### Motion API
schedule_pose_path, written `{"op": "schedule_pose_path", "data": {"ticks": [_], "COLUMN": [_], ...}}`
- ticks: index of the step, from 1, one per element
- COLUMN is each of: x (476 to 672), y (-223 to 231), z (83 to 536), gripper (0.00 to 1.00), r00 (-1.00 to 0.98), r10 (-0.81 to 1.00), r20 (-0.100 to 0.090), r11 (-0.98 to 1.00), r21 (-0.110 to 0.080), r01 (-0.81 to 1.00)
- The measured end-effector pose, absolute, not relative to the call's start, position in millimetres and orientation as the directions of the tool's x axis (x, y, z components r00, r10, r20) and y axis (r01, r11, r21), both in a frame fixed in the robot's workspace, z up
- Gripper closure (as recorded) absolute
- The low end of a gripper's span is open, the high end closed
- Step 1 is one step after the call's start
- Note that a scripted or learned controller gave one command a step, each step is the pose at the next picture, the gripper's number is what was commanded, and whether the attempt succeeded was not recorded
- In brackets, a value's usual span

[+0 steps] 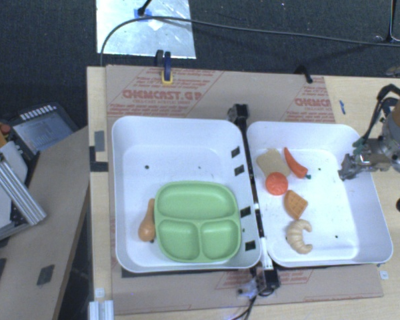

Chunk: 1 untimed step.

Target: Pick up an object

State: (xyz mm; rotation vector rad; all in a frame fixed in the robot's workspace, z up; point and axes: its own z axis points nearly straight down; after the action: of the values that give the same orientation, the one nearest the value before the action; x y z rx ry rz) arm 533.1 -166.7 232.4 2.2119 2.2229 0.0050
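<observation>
The right bin (360, 245) holds several toy foods: a pale bread piece (269, 161), a red-orange carrot (295, 163), a round tomato (276, 183), an orange waffle piece (295, 205) and a cream croissant (299, 236). My gripper (350, 165) hangs over the right bin's right side, well to the right of the carrot and apart from every food item. No object sits between its fingers.
The left bin (133, 145) contains a green divided plate (197, 220) and a tan drumstick-like toy (147, 223) beside it. A black divider clip strip (248, 179) runs between the bins. Cables cross the dark floor behind the bench.
</observation>
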Motion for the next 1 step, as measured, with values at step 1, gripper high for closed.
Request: {"op": "schedule_pose_path", "data": {"ticks": [1], "x": [534.4], "y": [-167.0], "z": [261.0], "gripper": [1.00], "r00": [-0.005], "r10": [1.000], "r20": [-0.001], "r11": [0.005], "r21": [0.005], "r01": [1.000]}}
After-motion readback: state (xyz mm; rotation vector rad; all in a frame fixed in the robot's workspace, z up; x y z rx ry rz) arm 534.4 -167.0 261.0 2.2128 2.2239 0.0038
